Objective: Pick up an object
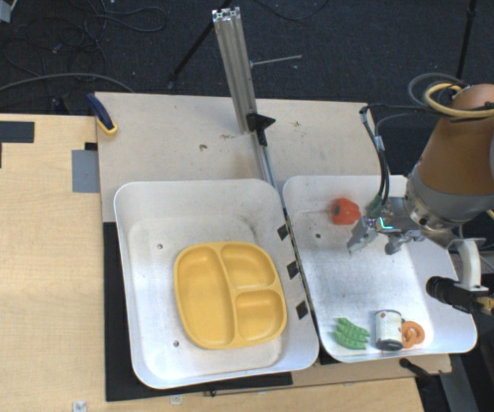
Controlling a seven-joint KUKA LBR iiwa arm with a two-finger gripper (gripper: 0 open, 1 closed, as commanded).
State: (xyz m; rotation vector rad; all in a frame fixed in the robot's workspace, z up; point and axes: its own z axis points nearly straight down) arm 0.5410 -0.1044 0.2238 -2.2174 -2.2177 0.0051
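Red tomato [344, 211] in right bin [440, 337], open claw [378, 240] just beside

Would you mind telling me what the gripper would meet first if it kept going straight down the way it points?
Most likely the bare floor of the right white bin. The gripper hangs just right of the small red tomato-like ball, apparently clear of it, though depth is hard to judge from this slanted view.

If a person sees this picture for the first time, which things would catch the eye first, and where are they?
Probably the yellow divided tray, lying alone in the left bin. Next comes the small red tomato-like object near the far side of the right bin, with the pincer open just beside it and holding nothing.
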